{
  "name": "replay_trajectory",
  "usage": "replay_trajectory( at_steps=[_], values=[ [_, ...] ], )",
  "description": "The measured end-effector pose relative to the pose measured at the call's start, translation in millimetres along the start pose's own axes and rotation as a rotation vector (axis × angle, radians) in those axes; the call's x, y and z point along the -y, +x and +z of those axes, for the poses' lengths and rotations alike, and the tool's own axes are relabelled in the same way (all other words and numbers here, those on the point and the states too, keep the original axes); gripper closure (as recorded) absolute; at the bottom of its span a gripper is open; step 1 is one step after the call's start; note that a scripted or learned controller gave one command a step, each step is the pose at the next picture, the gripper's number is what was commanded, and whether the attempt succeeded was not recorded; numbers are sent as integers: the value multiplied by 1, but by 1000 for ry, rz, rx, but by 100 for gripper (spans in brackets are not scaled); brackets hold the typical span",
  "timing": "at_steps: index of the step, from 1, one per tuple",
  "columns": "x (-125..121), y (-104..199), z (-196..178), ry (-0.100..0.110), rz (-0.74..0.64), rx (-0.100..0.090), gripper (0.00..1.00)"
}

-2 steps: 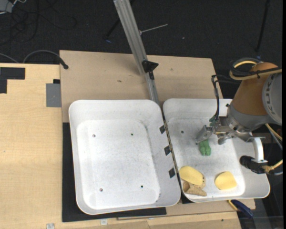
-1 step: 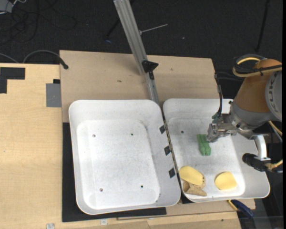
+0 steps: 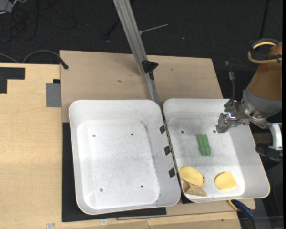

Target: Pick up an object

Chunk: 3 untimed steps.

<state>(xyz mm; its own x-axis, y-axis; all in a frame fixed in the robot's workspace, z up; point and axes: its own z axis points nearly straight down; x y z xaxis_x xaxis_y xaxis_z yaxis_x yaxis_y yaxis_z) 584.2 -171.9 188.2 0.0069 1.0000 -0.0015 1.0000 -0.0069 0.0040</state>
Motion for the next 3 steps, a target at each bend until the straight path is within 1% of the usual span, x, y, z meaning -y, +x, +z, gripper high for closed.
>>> replay_trajectory(
  at_steps=[1,2,3],
  values=[
    [-6,5,-60,-1,-9,0,100],
    [-7,5,-69,4,-10,-2,100],
    [3,55,-54,9,-11,-4,100]
  ],
)
